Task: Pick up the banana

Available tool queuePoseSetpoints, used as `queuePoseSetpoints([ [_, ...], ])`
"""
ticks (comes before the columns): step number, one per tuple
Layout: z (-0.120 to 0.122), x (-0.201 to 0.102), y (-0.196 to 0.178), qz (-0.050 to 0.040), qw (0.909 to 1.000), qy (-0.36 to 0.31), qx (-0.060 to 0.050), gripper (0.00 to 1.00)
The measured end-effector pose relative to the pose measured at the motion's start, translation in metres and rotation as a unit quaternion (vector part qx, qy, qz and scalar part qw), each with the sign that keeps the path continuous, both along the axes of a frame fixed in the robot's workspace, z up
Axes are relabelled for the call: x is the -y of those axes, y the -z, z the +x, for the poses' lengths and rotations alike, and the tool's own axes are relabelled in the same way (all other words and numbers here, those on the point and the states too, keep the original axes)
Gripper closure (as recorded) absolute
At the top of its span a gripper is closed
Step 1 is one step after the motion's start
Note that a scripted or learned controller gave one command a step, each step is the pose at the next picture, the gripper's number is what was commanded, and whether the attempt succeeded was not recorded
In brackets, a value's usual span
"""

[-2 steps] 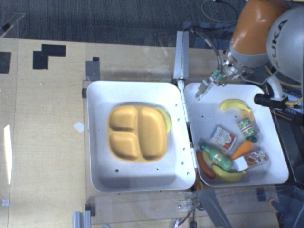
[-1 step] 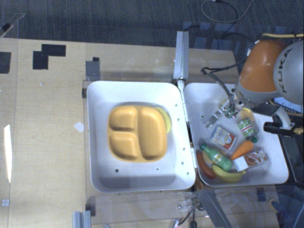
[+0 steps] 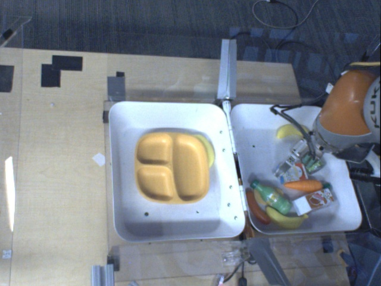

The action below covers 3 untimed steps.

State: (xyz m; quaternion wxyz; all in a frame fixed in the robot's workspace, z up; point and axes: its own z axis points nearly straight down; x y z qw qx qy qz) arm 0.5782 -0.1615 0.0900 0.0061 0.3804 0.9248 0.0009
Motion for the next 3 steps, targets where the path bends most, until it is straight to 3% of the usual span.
queuePoseSetpoints([
  [1,0.056,-0.002,0.000,0.0023,0.9994,0.031,-0.013,0.00],
  [2,0.063,-0.002,-0.014,-0.0005,0.9996,0.029,0.002,1.00],
  [3,0.067,-0.014,0.001,0.0032,0.9730,0.231,0.000,1.00],
])
